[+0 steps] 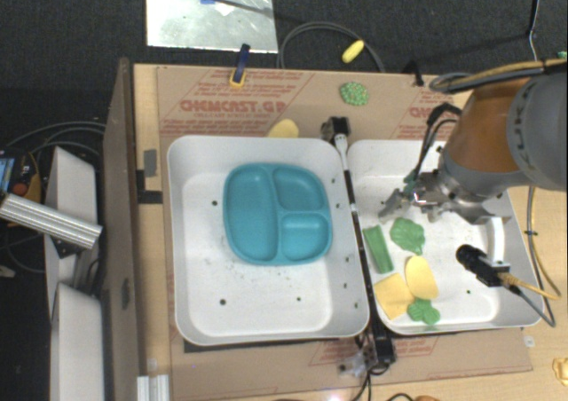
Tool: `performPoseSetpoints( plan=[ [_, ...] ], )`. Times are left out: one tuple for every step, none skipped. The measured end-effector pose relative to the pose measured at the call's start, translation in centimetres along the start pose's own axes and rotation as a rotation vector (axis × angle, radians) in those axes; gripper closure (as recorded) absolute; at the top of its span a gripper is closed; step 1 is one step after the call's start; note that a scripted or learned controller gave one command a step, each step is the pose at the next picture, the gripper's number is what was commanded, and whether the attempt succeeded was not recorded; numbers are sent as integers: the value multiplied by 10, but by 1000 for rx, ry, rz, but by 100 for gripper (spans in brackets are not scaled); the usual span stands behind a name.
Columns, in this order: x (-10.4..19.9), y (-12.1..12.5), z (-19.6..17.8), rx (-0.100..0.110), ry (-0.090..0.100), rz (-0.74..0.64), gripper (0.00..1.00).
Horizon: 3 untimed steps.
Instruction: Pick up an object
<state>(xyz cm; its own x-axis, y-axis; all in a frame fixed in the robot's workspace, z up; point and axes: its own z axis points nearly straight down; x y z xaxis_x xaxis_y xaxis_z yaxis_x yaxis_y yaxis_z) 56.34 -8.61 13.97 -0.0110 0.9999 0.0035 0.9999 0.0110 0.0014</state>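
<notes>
A cardboard-covered bench (222, 98) is seen from above, with printed red lettering along its far side; two shallow white bins are set on it side by side. The grey arm (524, 124) with its orange band is reached in from the right over the right bin (377, 160). The left bin (200, 302) is taken up mostly by a teal divided plate (277, 213), laid flat near the bin's middle.

The gripper (406, 201) is held low over the upper middle of the right bin, pointed toward the divider between the bins; whether it is spread or closed cannot be told, and nothing is seen held in it.

The candidate objects are all found in the right bin's near-left part: a green leafy piece (408, 233) just beside the gripper, contact not determinable; a green strip (378, 248) laid along the left wall; a yellow square slice (391, 293) below the strip; a yellow oval piece (422, 278) touching the slice's right side; a small green lump (424, 312) at the near edge, touching the slice.

Outside the bins, a yellow piece (284, 129) is tucked at the left bin's far rim; a green knobby disc (354, 93) is left on the cardboard, well apart from the bins.
</notes>
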Motion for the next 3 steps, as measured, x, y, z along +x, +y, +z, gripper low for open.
performPoseSetpoints(
  plan=[
    [-24,-73,56,4,-1,16,0],
    [-54,-33,1,-7,-7,8,0],
    [-10,8,55,-3,-4,3,0]
  ],
)
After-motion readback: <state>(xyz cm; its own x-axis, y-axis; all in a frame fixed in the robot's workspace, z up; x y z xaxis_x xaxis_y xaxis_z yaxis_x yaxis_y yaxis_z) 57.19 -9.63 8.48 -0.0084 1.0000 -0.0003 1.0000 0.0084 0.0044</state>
